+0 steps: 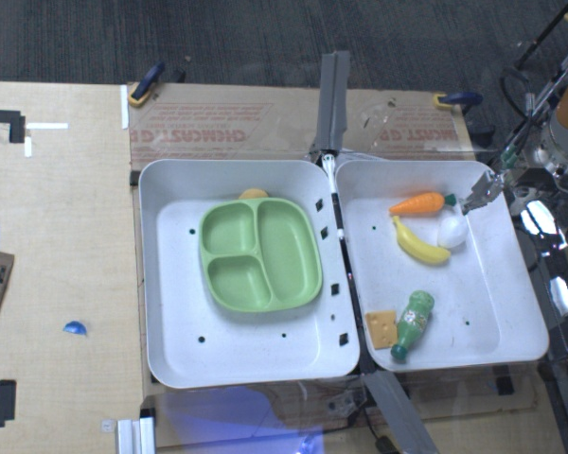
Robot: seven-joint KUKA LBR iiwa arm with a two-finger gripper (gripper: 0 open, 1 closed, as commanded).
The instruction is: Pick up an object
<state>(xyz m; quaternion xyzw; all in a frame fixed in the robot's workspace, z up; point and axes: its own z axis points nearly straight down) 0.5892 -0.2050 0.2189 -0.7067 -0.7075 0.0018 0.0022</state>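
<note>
The gripper [480, 193] is seen at the upper right corner of the right bin [511, 296], just above the rim, with the arm [549, 149] largely cut off at the frame's right side. Whether the claw is open or closed cannot be told; its tip is small and blurred against cables. Nothing is seen gripped.

Closest to the tip, a white ball [452, 230] is located, touching the leafy end of a toy carrot [418, 203] that lies along the bin's far side. A banana [420, 243] is placed just below the carrot, its right end tucked under the white ball. Toward the near side, a green bottle [412, 323] is laid on its side at a tilt, and a small tan cracker [381, 328] is set just beside it on the left.

In the left bin [166, 282], a green divided plate [261, 254] with three compartments is seated near the middle. A yellowish object [254, 195] is mostly hidden behind the plate's far edge and cannot be identified.
</note>
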